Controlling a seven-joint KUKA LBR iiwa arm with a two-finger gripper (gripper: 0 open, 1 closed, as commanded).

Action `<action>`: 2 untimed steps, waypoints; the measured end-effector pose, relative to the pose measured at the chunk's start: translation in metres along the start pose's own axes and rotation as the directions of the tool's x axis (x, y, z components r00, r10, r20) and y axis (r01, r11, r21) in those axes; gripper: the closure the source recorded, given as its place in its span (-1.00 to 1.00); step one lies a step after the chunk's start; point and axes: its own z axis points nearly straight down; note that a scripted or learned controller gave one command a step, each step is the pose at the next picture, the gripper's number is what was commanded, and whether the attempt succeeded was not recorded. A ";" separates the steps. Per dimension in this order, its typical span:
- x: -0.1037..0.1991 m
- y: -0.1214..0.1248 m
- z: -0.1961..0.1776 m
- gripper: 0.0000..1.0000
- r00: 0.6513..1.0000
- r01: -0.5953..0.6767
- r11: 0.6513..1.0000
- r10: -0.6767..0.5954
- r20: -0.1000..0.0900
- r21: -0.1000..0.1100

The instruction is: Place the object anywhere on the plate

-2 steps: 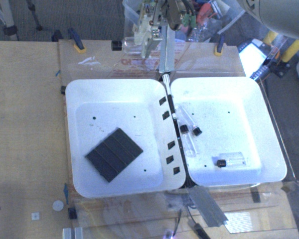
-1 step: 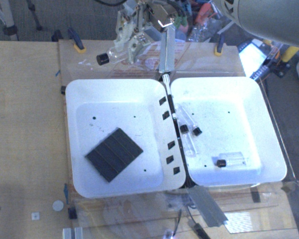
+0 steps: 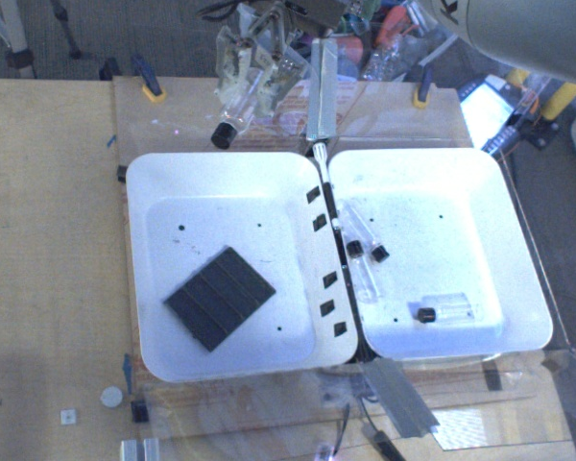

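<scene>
The desk (image 3: 48,257) was a broad sheet of pale, matte wood filling the left and lower frame. On it sat two shallow white bins with rounded corners and glossy plastic walls, touching along the middle of the frame: the left bin (image 3: 154,176) and the right bin (image 3: 499,200). A curved grey segment of the arm (image 3: 518,12) filled the upper right corner, smooth and metallic; the end effector could not be made out, so I cannot tell how far it was open or whether it had hold of anything.

In the lower left part of the left bin lay the plate (image 3: 220,298), a flat, dark, square slab turned diamond-wise, its surface ribbed into parallel strips. In the right bin lay clear, tube-like vials with black caps: one vial (image 3: 445,309) lay on its side at the lower centre of that bin, well apart from the plate, and two more vials (image 3: 360,250) lay near the bin's left wall. A row of small black tabs (image 3: 327,279) ran down the seam between the bins. Beyond the top edge sat a tangle of clear plastic clutter (image 3: 259,65).
</scene>
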 end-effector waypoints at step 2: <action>-0.002 -0.002 -0.025 1.00 1.000 -0.009 1.000 0.009 0.021 0.009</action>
